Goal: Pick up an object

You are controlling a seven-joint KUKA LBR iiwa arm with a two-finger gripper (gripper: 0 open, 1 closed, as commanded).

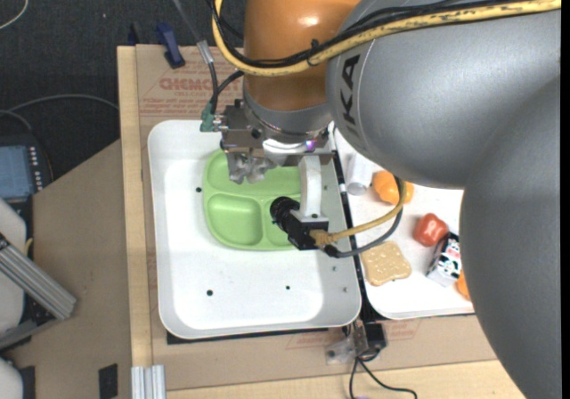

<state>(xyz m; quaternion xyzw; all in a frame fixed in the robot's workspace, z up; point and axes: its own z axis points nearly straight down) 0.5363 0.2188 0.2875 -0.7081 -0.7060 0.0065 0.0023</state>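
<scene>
Pincer: the grey metal pincer [245,166] hangs below the orange band of the arm, over the left white bin [191,299]; whether it is spread or pressed together I cannot tell, and nothing shows gripped in it.
Green tray: a light green plastic divided tray [233,217] lies in the left bin directly beneath the pincer, its far part hidden by the wrist.
Orange piece: a small round orange toy [385,186] sits in the right white bin [419,304], to the right of the pincer.
Red piece: a small red toy [429,229] lies further right and nearer the camera.
Toast: a tan toast-shaped slice [386,264] rests right of the pincer, near the bins' shared edge.
Tabletop: brown cardboard tabletop [134,210] lies left of the pincer.
</scene>
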